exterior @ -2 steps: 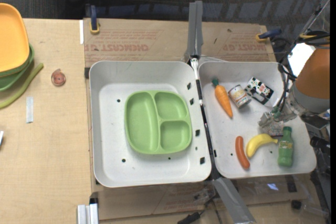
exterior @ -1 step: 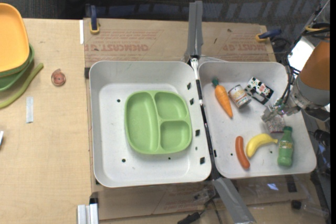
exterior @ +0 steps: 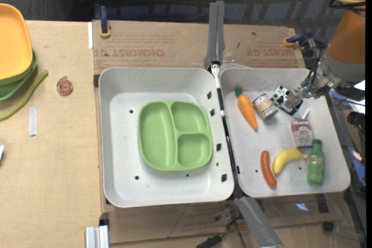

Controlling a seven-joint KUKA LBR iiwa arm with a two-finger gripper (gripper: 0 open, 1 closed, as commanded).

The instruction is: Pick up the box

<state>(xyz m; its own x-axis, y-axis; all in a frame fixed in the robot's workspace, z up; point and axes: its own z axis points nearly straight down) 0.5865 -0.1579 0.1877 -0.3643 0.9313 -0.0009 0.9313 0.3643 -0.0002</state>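
Gripper [exterior: 292, 103] above box [exterior: 301, 133] — apart

Box [exterior: 301, 133] hemmed by bottle [exterior: 315, 163] and banana [exterior: 286, 158] (open above)

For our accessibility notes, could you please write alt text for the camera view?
A grey arm with an orange band reaches from the right, its gripper above the right bin, which holds a small pink box, carrot, can, banana, sausage and green bottle. The left bin holds a green divided plate.
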